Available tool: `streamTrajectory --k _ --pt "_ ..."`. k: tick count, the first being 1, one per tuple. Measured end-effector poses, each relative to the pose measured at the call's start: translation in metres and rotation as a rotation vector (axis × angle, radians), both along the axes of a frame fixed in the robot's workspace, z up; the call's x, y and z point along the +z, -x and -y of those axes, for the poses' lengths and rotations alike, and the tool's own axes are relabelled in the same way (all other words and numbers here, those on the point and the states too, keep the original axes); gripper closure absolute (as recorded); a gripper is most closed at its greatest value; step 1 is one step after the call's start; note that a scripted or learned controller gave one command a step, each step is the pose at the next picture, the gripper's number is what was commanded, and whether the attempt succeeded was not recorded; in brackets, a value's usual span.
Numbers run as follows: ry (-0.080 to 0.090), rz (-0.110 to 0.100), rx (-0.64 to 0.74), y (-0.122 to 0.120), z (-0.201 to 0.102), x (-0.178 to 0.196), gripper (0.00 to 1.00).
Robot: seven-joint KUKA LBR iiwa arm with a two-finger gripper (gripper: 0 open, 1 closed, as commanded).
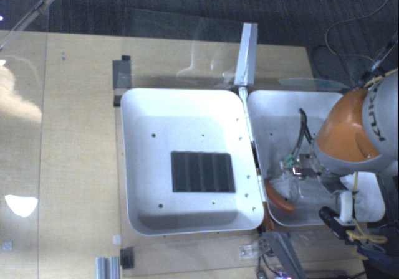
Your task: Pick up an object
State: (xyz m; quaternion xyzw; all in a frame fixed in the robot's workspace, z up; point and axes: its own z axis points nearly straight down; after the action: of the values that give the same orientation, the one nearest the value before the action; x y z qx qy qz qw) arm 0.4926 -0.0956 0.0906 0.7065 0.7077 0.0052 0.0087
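My arm (352,128), grey with an orange band, reaches into the right bin (274,116) from the right. The gripper (293,179) points down near that bin's front left corner. A curved orange-red object (278,198) lies on the bin floor just in front of and to the left of the gripper, against the bin's left wall. Whether the gripper touches it is unclear. A dark ridged rectangular object (202,172) lies flat in the middle of the left bin (143,147).
A white object (369,198) sits at the right bin's front right, partly under the arm. A grey upright post (246,53) stands behind the divider between the bins. Cables and black fittings (340,225) hang near the bench's front right.
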Motion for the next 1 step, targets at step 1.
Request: streamTrajectory --k 1 --pt "-0.001 -0.004 0.178 -0.0765 -0.0043 -0.0008 0.0"
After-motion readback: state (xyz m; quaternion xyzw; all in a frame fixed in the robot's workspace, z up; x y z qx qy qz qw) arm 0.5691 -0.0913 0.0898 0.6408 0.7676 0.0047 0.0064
